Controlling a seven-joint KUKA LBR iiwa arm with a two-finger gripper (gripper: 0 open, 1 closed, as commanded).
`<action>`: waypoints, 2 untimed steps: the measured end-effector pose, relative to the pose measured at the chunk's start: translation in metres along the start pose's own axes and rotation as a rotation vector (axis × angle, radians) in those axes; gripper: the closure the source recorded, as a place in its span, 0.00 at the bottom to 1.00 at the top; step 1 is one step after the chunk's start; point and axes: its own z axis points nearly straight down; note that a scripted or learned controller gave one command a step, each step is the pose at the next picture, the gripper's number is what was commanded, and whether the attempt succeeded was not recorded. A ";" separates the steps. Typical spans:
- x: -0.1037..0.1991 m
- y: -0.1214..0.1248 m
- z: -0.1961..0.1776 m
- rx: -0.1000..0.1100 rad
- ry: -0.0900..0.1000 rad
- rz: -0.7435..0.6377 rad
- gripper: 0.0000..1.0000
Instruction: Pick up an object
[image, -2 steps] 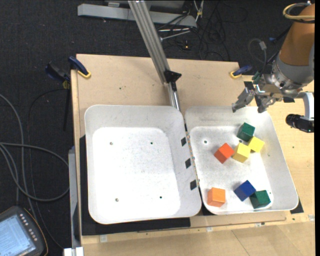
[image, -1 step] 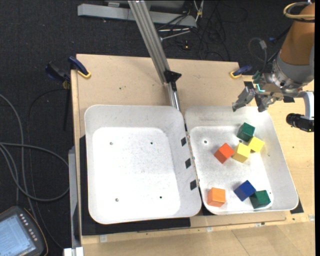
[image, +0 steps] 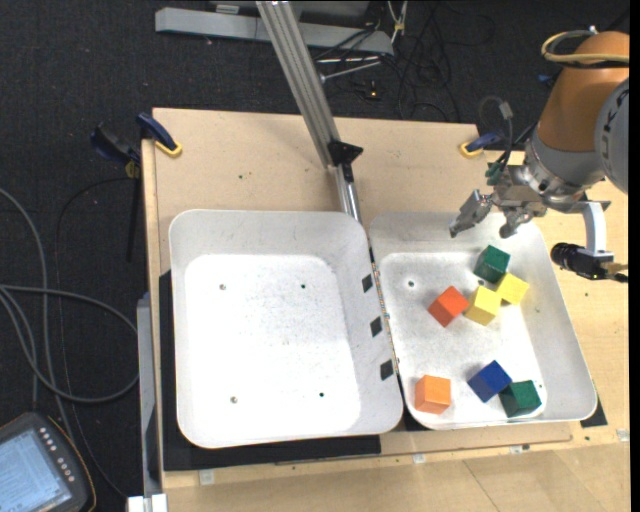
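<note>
near the front rim of the right bin (image: 560, 300) lie an orange cube (image: 433, 393), a blue cube (image: 489, 380) and a dark green cube (image: 520, 397) — none of them gripped.

gripper (image: 488, 216) hangs over the right bin's far edge, its two fingers spread apart with nothing between them. just below it in that bin sits a green cube (image: 491, 265), then two yellow cubes (image: 497, 296) touching each other, and a red-orange cube (image: 449, 305) beside those, toward the bin's middle. left bin (image: 200, 240) adjoins the right bin's near-camera-left side — both rest on the tan bench (image: 250, 150).
</note>
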 end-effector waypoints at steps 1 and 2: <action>-0.001 0.002 0.064 0.001 0.000 0.002 0.00; -0.001 0.007 0.084 -0.020 -0.004 0.000 0.00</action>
